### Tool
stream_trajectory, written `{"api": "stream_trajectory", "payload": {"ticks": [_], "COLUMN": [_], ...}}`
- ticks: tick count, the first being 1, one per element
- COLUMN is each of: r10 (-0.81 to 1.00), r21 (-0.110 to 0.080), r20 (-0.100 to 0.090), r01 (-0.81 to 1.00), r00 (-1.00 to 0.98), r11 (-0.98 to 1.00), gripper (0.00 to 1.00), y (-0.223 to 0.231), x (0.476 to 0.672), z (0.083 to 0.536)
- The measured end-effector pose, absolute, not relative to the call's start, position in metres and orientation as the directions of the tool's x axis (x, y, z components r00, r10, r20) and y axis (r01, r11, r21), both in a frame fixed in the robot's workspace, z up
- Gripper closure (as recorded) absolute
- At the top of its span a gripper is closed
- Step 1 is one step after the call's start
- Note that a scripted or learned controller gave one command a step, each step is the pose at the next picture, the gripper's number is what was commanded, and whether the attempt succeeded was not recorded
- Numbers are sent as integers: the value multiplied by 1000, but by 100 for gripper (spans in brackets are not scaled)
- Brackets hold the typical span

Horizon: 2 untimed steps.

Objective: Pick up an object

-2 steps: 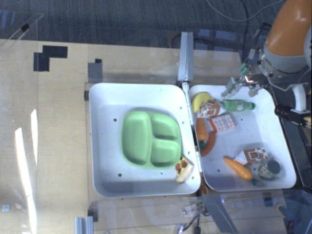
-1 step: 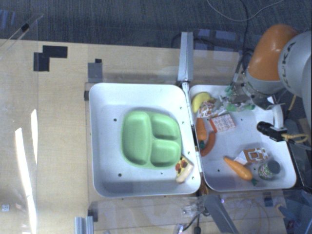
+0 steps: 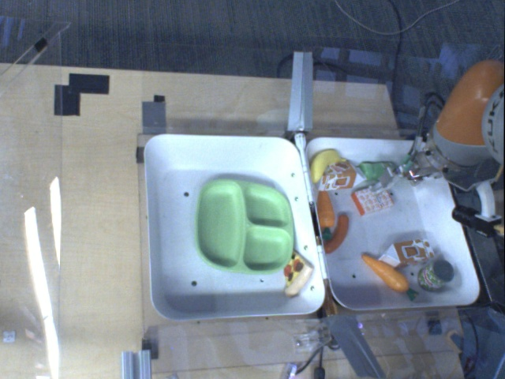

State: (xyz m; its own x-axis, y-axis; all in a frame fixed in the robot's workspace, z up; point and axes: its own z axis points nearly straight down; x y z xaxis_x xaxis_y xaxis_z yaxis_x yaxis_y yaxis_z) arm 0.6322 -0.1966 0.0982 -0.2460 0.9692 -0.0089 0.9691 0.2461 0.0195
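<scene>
Although several packets in the right bin (image 3: 465, 290) are carrying printed labels, none of the lettering is coming through sharply enough to read. An orange-and-white carton (image 3: 339, 180) is lying beside a yellow banana (image 3: 324, 163), a red-and-white packet (image 3: 372, 201) is sitting just below them, and a second small carton (image 3: 413, 251) is resting near a round can (image 3: 436, 273). Two carrots (image 3: 385, 272) (image 3: 325, 209) and a red sausage-like piece (image 3: 337, 233) are also lying there.

The gripper (image 3: 413, 170) is hovering at this bin's upper right, just beside a green item (image 3: 377, 168) whose shape is staying hard to make out. Whether the gripper is spread or closed cannot be told, and nothing is visibly being held. The arm's orange band (image 3: 467, 109) is being cut off at the frame's right.

A green divided tray (image 3: 245, 226) is occupying the left bin (image 3: 170, 172), with a small blurred toy food (image 3: 296, 273) leaning in its lower right corner.

Both bins are sitting on a pale wooden bench (image 3: 95, 212) bearing black tape marks (image 3: 77, 91); dark carpet (image 3: 197, 14) and a loose cable (image 3: 379, 10) are showing beyond.
</scene>
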Motion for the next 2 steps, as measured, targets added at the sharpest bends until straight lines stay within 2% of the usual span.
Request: {"api": "stream_trajectory", "payload": {"ticks": [1,2], "r10": [969,968], "r21": [-13,-21], "r20": [10,10], "r01": [969,967], "r00": [-247,-252], "r11": [247,253], "gripper": [0,100], "y": [-205,-205], "x": [670,669], "z": [94,101]}}
